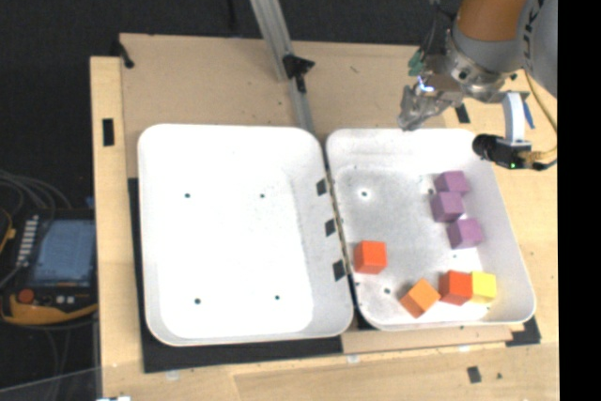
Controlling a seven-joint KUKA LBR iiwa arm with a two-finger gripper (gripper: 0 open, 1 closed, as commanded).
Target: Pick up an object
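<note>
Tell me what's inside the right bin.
The right bin holds three purple blocks, three orange blocks, at and, and one yellow block. The gripper hangs at its far rim, covering a bit of that edge.

Blocks (pixel 451 202) lie in the right bin (pixel 394 155), left bin (pixel 160 202) beside it.

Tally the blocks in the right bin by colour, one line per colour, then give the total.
Purple blocks: 3
Orange blocks: 2
Red blocks: 1
Yellow blocks: 1
Total: 7, all in the right bin.
</note>
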